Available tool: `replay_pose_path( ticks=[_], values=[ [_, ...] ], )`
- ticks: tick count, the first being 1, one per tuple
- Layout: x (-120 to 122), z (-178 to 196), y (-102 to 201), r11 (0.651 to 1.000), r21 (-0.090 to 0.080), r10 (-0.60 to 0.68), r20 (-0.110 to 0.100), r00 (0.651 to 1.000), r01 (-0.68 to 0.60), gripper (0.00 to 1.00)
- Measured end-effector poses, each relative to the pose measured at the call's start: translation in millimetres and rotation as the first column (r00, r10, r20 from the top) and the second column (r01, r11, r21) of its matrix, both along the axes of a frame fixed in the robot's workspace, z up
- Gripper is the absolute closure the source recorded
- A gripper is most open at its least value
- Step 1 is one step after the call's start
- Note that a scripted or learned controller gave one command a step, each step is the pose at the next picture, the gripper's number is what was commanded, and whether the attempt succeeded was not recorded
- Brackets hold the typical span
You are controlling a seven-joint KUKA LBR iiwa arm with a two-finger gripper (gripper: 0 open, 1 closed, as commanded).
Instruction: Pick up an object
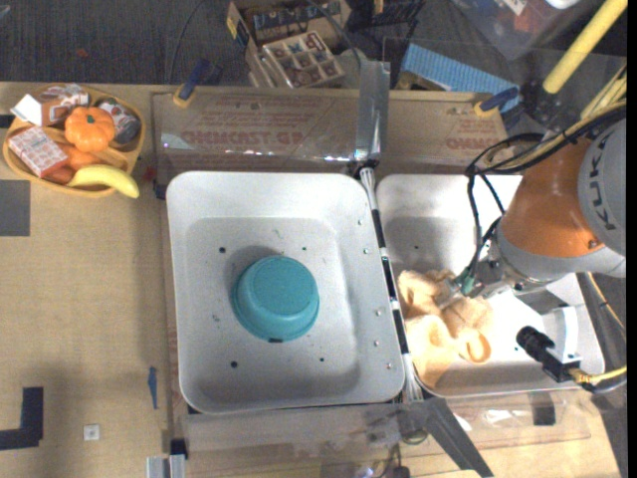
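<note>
While our gripper (466, 287) is reaching down onto the tan plush toy (443, 312) lying in the right bin (418, 207), we are seeing a teal bowl (277, 297) sitting overturned in the left bin (199, 217).

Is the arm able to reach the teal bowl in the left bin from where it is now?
Probably yes. The teal bowl lies upside down and alone in the left bin, with nothing over it. The hand is low in the right bin, so it must rise over the rims between.
</note>
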State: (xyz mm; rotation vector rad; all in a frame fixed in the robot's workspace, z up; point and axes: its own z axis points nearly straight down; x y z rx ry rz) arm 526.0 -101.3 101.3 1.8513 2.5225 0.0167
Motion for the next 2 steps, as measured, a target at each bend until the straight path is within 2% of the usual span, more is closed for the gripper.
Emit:
replay_pose_path(
  ticks=[1, 2],
  values=[
    [0, 0, 0, 1.0, -0.001, 0.0, 0.0, 1.0, 0.0, 0.0],
    [-21, -12, -12, 0.997, 0.002, -0.081, -0.008, 0.997, 0.081, 0.0]
  ],
)
